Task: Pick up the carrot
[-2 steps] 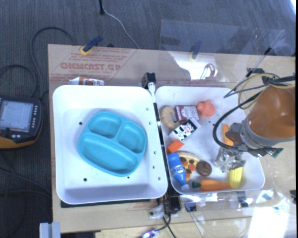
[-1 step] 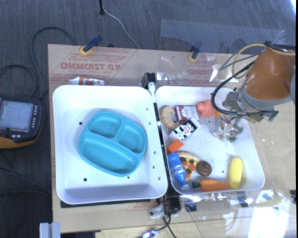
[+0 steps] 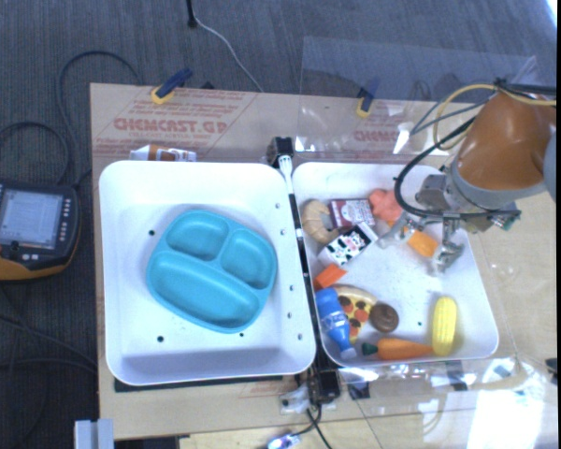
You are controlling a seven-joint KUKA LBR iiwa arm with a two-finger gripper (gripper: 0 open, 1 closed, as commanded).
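The arm [image 3: 505, 148] is reaching in from the right of the camera view, its orange band facing the camera above the wrist; dark and yellow cables [image 3: 430, 134] are looping off its left side; the grey wrist section is sitting below the band; the gripper [image 3: 433, 241] is pointing downward and slightly toward the left, its two fingers [image 3: 447, 249] hanging spread with a gap between them; nothing is sitting between the fingers; the fingertips are hovering low.
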